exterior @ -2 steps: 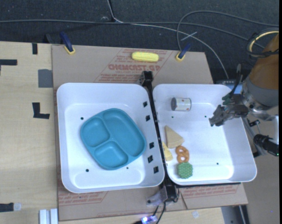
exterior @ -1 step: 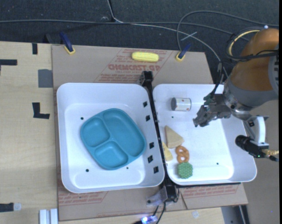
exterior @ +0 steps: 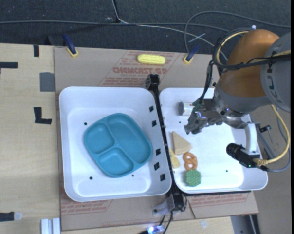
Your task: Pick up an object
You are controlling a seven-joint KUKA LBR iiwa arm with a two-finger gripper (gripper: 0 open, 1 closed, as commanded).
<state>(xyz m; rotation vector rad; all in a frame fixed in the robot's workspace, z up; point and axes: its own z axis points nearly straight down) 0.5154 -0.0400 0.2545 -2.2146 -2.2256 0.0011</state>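
Approach step, judged: gripper (exterior: 193,126) poised over right bin (exterior: 234,177), nothing between fingers; open or closed: cannot tell. Nearest of 3 candidates: cheese wedge (exterior: 180,143), just near-left of fingertips. Pretzel (exterior: 189,160) and green ball (exterior: 192,178) nearer still. Next: descend, close on 1 item.

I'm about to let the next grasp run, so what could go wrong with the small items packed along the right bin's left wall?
1. The cheese wedge, pretzel and green studded ball lie close together, so the claw might nudge a neighbour or grab two.
2. They sit near the right bin wall by the divider, so a finger may strike it.
3. The claw hangs above the wedge; a low flat piece may slip.
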